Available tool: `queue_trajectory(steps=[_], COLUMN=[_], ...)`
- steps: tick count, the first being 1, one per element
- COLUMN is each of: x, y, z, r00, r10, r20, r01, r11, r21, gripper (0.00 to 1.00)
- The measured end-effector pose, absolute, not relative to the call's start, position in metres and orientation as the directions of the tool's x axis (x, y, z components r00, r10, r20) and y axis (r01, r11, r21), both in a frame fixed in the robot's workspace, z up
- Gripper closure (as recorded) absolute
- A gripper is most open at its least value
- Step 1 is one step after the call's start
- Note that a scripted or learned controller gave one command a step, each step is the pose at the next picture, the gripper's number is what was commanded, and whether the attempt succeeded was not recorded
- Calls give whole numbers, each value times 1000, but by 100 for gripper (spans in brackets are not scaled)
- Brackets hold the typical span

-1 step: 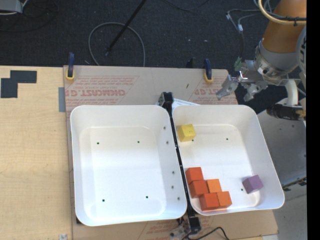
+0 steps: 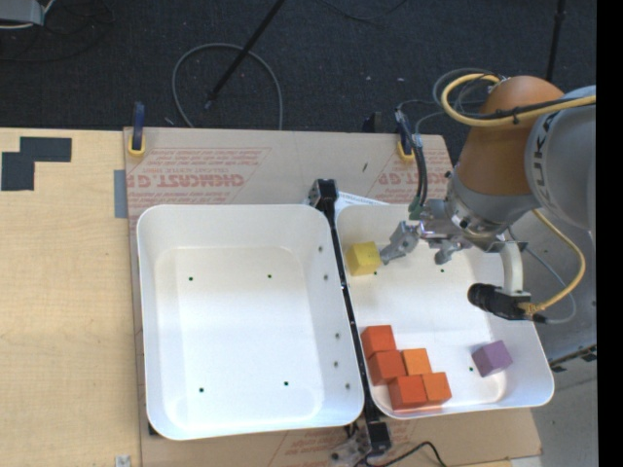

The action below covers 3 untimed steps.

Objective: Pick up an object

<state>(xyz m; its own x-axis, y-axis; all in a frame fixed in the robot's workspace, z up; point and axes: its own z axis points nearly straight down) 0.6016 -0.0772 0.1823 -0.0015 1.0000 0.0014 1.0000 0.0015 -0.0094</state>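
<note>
While the arm (image 2: 516, 163) reaches in from the right, its end effector (image 2: 421, 244) sits over the upper part of the right bin (image 2: 531, 382), fingers spread apart, nothing between them. Yellow cube (image 2: 365, 258) lies just left of the nearer finger (image 2: 397, 245), close to the divider between bins; can't tell if finger and cube touch. Cluster of red and orange blocks (image 2: 404, 368) sits at the bin's near-left corner, packed against each other. Purple cube (image 2: 491, 358) rests alone near the right wall, well apart from the cluster. Left bin (image 2: 156, 261) sits beside it on the table (image 2: 58, 309).
</note>
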Motion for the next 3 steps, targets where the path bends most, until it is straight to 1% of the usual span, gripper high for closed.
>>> queue_trajectory(steps=[1, 2, 3], x=[554, 595, 511], y=[-112, -116, -127], z=[115, 185, 118], r00=[4, 0, 3], r10=[1000, 1000, 1000], r20=[0, -1, 1], r01=[1000, 1000, 1000], r11=[-4, 0, -3], r21=[-8, 6, -7], gripper=[0, 0, 0])
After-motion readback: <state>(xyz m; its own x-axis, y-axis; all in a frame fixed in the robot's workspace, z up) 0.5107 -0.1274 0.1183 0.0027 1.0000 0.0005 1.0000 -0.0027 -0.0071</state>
